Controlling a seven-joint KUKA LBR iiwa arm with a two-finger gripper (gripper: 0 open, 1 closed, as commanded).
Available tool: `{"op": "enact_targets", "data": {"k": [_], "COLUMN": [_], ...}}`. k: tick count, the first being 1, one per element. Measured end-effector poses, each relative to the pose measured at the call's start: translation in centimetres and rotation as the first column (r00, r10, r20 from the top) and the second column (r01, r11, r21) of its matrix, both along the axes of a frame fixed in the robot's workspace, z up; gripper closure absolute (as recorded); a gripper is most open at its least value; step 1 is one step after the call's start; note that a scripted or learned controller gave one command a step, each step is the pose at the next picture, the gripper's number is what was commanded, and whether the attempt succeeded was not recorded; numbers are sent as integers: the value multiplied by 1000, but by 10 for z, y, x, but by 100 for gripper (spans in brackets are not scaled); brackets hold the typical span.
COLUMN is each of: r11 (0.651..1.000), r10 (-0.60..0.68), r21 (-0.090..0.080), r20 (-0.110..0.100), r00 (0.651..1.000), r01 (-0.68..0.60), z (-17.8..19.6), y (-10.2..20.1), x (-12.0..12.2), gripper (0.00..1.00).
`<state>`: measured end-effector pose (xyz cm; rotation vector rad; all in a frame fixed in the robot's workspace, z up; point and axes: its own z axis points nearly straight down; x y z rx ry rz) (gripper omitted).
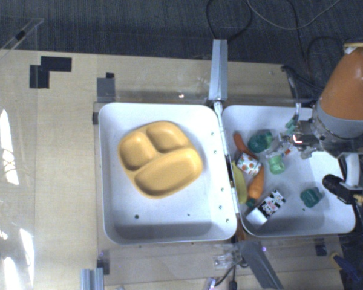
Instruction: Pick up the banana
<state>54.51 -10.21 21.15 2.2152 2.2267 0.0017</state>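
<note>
- Two white bins side by side on the bench: left bin point(109, 162), right bin point(333, 216).
- Left bin carries a yellow three-compartment plate point(160, 157), sitting a little toward 11 o'clock of that bin's centre.
- Banana point(239, 185): lies in the right bin along its 9 o'clock wall, long axis running 12 to 6, partly covered by neighbouring items.
- Around the banana: orange carrot point(256, 182) just beside it at 3 o'clock; small white carton point(248, 164) at its 1 o'clock; a second orange piece point(238, 141) at 12 o'clock; black-and-white patterned box point(271, 203) toward 5 o'clock.
- Green cup-like object point(261, 141) near the bin's 11 o'clock; teal object point(311, 196) toward 4 o'clock of bin centre.
- Arm enters from 3 o'clock; gripper point(290, 142) hangs over the upper middle of the right bin, near a small green piece point(276, 164), well apart from the banana.
- Finger state: cannot tell, detail too cluttered. Nothing seen held.
</note>
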Motion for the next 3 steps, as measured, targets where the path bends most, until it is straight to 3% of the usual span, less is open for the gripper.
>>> {"op": "enact_targets", "data": {"k": [1,2,3], "r11": [968,975,894], "r10": [251,221,447], "r21": [0,-2,-5], "r20": [2,3,5], "r00": [968,975,894], "r01": [-251,-221,-447], "z": [-28,-6,77], "y": [83,19,-18], "x": [-13,32,48], "gripper": [0,0,0]}}
